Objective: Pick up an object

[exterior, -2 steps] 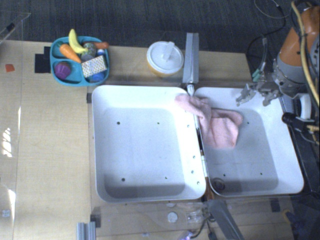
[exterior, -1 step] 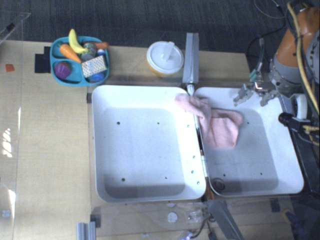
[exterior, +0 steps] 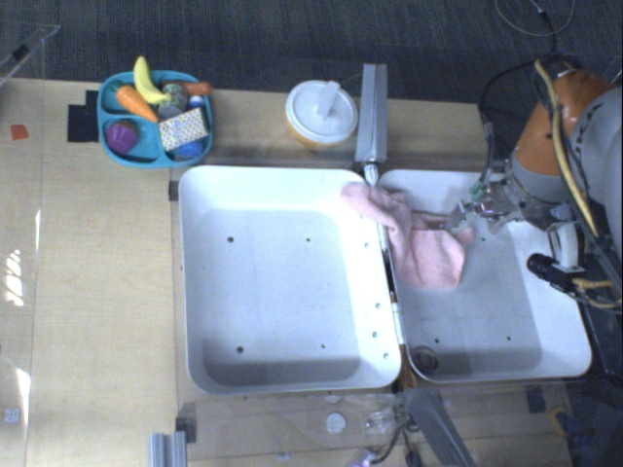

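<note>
Cloth (exterior: 421,241): pale pink, soft and crumpled. It drapes across the divider between the two white bins, one corner reaching into the left bin (exterior: 273,280), the bulk hanging into the right bin (exterior: 506,329). The gripper (exterior: 465,218) is at the cloth's upper right edge, with a stretched fold of fabric pinched between its fingers. A blue tray (exterior: 156,115) of toy food rests on the table (exterior: 88,290).

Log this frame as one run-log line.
arm: in from right | hand: at pink cloth edge, right bin | cloth: draped over divider into left bin | grasp: unconfirmed
</note>
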Motion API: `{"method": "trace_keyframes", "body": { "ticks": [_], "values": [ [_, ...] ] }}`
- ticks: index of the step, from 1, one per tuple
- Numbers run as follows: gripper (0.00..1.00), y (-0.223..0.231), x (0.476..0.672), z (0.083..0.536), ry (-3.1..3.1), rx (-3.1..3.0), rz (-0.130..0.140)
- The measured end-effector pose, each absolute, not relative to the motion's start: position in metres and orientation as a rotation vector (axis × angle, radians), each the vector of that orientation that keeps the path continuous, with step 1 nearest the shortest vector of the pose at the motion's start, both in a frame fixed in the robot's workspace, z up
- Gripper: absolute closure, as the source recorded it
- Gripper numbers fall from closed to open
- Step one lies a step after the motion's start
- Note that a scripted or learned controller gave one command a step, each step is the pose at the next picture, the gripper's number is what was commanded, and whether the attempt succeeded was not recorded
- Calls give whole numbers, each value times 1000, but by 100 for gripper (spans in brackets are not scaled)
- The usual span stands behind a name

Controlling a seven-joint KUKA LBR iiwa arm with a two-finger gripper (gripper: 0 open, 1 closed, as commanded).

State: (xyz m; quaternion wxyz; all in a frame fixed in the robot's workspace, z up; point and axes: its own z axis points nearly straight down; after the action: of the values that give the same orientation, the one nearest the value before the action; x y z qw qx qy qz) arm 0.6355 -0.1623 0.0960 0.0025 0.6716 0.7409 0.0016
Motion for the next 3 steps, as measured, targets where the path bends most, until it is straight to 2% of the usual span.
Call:
{"method": "trace_keyframes", "body": {
  "ticks": [1,2,3],
  "values": [
    [0,-110,617,90,2494,1892,10],
    [100,-110,620,103,2489,1889,18],
    [0,-110,620,103,2489,1888,17]
  ]
}}
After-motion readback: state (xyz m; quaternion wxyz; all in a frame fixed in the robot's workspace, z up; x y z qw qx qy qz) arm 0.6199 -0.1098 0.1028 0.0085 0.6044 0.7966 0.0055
